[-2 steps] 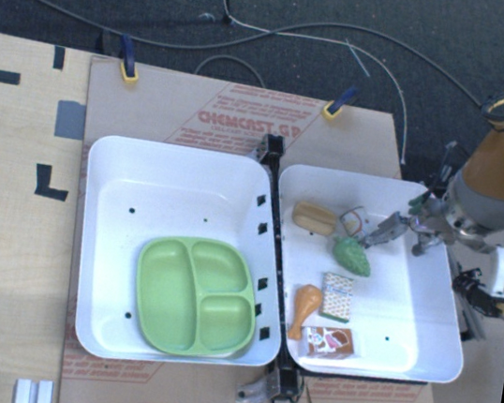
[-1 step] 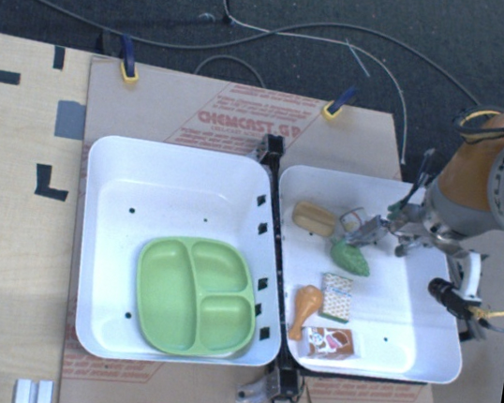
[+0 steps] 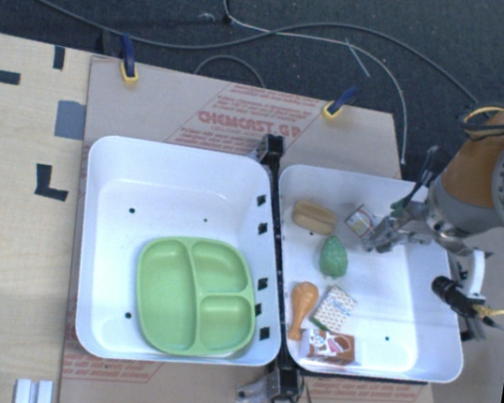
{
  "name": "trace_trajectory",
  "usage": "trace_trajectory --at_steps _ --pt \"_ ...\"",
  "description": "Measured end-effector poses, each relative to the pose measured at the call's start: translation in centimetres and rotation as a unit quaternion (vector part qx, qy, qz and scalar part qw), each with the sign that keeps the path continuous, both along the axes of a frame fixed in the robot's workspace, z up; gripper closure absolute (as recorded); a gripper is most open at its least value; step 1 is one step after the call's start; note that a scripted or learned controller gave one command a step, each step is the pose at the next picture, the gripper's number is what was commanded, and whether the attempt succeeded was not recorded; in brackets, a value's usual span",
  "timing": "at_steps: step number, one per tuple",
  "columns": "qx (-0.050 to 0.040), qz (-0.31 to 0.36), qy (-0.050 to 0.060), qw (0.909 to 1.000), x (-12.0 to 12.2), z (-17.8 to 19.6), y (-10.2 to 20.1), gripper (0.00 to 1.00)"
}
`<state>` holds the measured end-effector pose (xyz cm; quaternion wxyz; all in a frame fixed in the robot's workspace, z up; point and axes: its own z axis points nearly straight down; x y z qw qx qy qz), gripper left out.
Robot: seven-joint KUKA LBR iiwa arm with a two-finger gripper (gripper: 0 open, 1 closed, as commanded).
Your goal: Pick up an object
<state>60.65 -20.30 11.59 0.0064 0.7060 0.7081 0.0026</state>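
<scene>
Camera view: both white bins from above, at a slant, on the table [image 3: 5, 204].
Left bin [image 3: 113, 183]: holds a green divided plate [image 3: 196, 297] with three compartments, lying flat toward the near side.
Right bin [image 3: 406, 306]: holds the loose things, all resting on its floor.
Tan bread-like roll [image 3: 314, 218]: near the far left corner of the right bin, lying on its side.
Green egg-shaped object [image 3: 334, 257]: just nearer than the roll, matte, rounded, apart from the other items.
Orange drumstick-shaped toy [image 3: 301, 305]: near the divider, lying lengthwise.
Patterned small packet [image 3: 335, 309]: just beside the drumstick, tilted, touching the brown box.
Brown printed box [image 3: 333, 347]: flat at the near edge of the right bin.
Small silvery item [image 3: 360, 220]: at the far side, too small to name; likely the target, judging by where the gripper is.
Gripper [image 3: 381, 237]: low in the right bin, just beside the silvery item.
Fingers: too dark and small to judge their spread; I cannot tell.
Progress: nothing appears lifted; the grasp and the raise seem left to do.
</scene>
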Motion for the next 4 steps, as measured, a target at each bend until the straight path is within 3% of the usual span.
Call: trace_trajectory --at_steps 1,3,4 --pt "0.0027 0.0 0.005 1.0 -0.8 5.3 0.7 1.0" --pt "0.0023 0.0 0.005 1.0 0.0 16.4 0.2 1.0" --pt "0.0025 0.001 0.007 1.0 0.8 15.6 4.9 1.0"
